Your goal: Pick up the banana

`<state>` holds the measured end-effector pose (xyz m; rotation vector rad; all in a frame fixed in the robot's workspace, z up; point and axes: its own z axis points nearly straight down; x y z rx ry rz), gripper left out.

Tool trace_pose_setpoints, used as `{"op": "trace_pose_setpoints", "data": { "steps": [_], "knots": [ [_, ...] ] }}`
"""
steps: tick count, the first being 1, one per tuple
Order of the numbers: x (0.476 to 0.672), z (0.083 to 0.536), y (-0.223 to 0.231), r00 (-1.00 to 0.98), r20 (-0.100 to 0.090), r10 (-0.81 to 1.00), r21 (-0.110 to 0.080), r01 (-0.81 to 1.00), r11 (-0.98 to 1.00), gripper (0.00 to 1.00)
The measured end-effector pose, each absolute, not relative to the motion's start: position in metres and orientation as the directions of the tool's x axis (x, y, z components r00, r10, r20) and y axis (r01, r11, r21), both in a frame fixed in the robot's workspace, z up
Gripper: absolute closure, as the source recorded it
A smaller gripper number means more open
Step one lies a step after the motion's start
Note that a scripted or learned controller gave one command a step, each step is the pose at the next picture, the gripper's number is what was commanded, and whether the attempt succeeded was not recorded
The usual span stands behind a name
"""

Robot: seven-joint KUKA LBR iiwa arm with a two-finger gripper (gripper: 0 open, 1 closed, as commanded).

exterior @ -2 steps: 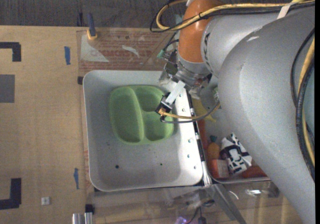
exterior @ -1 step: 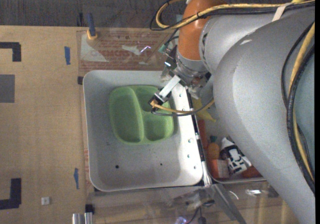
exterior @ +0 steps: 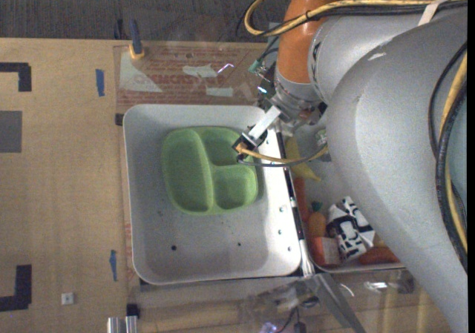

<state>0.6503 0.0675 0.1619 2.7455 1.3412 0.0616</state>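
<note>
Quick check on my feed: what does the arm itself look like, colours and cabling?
The arm is bulky, smooth and rounded, light grey, with a glossy orange band just above the wrist. Yellow cables loop around the band and trail along the grey casing.

No readable text — or numbers
</note>
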Motion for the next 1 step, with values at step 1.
{"op": "trace_pose_setpoints", "data": {
  "steps": [1],
  "knots": [
    [0.6563, 0.1570, 0.0708, 0.736, 0.011, 0.677, 0.086, 0.674, -0.734, 1.00]
  ]
}}
